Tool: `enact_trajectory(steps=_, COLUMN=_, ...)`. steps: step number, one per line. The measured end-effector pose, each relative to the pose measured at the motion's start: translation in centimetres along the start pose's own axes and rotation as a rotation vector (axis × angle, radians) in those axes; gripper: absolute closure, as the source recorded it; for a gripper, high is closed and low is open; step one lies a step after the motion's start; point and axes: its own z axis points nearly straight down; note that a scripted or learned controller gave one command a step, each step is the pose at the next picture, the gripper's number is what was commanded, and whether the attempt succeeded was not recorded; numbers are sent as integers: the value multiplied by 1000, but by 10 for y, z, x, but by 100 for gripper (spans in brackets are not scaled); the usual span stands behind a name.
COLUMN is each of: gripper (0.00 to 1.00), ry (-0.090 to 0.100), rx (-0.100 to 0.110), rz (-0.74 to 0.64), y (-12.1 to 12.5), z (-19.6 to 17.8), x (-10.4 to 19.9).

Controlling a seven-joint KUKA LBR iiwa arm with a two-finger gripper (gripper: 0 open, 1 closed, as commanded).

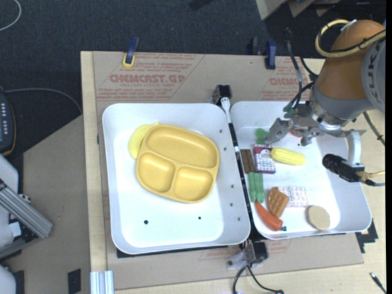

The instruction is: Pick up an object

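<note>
My gripper [288, 136] hangs over the back part of the right bin [349, 188], open, with nothing between its fingers. A yellow corn cob [288, 157] lies just in front of it. A small green piece [262, 135] sits by the left finger. Further left and forward lie a pink-and-white packet [264, 162], a brown bar [247, 160] and a green cucumber-like stick [256, 185]. At the front of this bin are an orange carrot [268, 216], a brown waffle piece [277, 202], a printed card [299, 195] and a round tan cookie [318, 217].
The left bin [122, 182] holds a yellow divided tray [177, 162]. A black part of the arm [340, 167] reaches over the right bin's right side, with cables behind. Clamps stand at the bench's back edge [184, 63].
</note>
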Motion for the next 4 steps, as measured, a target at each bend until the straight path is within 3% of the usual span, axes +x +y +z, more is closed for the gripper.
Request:
enact_trajectory(steps=1, gripper=0, ry=-2, rx=-14, rz=-2, y=3, z=-7, x=0)
enact_trajectory(steps=2, gripper=0, ry=0, rx=-8, rz=-1, y=-3, z=38, x=3)
enact_trajectory(steps=3, gripper=0, ry=-13, rx=-41, rz=-3, y=5, z=80, x=0)
enact_trajectory(steps=4, gripper=100, ry=-17, rx=-48, rz=-1, y=7, z=66, x=-2)
